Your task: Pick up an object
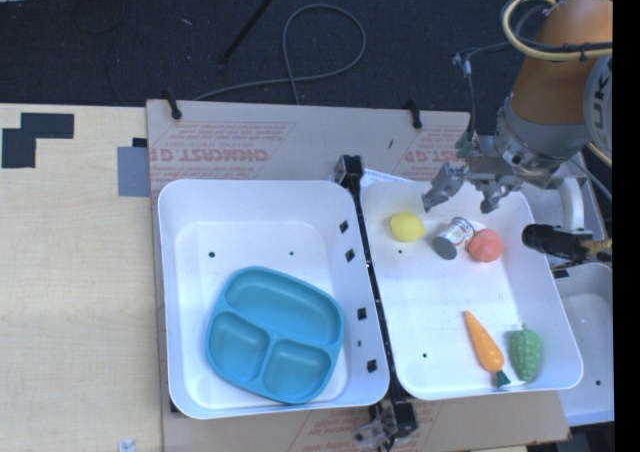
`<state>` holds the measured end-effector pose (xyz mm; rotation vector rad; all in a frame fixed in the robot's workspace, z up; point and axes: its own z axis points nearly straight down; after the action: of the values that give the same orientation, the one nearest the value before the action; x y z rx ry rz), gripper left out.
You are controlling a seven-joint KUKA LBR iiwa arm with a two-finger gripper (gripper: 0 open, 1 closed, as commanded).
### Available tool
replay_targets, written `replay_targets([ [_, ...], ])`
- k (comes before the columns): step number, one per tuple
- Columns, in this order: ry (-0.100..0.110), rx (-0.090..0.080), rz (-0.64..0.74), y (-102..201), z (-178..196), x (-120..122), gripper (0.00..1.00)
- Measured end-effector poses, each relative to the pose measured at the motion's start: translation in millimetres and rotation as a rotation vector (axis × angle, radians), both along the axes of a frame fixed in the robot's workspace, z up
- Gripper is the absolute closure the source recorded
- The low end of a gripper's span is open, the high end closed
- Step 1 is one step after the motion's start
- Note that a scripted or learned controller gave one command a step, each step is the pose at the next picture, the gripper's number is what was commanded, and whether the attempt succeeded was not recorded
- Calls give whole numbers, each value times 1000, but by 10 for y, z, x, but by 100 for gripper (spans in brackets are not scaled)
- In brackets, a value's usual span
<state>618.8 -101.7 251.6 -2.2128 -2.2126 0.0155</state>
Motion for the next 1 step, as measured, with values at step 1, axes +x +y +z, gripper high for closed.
replay_targets([
  [1,-13,-1,2,0,77,21,0],
])
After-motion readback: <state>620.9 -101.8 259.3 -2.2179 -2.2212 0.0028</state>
